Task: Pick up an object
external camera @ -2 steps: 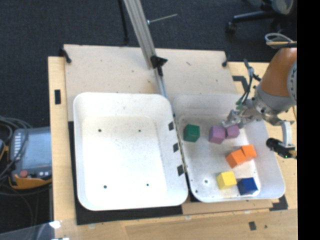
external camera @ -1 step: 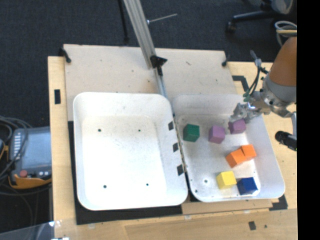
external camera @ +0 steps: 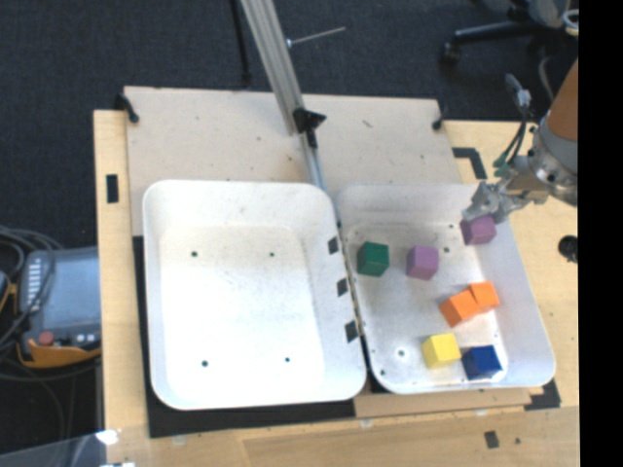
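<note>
Here, claw (external camera: 484,212) gripping purple cube (external camera: 478,229)

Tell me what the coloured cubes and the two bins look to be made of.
Cubes, such as the green cube and yellow cube: probably painted wood or foam, matte, flat colour with no glare. The left bin and right bin: likely moulded plastic, judging by the rounded corners and smooth white surface, lightly speckled or scuffed.

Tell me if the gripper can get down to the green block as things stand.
Probably yes. The green block sits by itself near the right bin's left wall, apart from the purple block, with open space above. The gripper is at the bin's far right, by another purple block.
</note>
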Robot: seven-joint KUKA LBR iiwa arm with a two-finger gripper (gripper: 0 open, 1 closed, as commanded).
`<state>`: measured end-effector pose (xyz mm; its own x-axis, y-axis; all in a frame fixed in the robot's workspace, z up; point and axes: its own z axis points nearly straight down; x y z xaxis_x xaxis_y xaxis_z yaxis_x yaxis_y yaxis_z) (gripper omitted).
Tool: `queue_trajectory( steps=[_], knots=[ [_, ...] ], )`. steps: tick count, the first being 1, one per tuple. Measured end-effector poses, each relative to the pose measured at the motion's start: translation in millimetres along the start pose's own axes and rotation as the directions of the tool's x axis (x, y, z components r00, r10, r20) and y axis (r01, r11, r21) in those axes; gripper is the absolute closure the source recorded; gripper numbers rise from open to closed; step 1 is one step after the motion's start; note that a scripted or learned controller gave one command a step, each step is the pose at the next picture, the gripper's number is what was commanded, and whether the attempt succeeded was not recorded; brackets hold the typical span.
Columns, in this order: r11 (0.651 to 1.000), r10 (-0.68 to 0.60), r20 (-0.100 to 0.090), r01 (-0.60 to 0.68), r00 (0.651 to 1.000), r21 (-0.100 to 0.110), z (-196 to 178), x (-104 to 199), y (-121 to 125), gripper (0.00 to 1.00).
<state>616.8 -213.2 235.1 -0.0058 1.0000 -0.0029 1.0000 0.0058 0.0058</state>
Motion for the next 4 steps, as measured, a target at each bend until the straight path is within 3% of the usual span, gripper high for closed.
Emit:
queue_trajectory(
  steps=[1, 2, 4],
  knots=[
    [1.000, 0.003, -0.002, -0.003, 1.000, 0.009, 35, -1, -1, 1.00],
    [1.000, 0.000, -0.003, 0.000, 1.000, 0.007, 39, 46, 3, 1.00],
    [1.000, -0.002, -0.005, 0.002, 1.000, 0.005, 11, 160, 7, 1.00]
  ],
)
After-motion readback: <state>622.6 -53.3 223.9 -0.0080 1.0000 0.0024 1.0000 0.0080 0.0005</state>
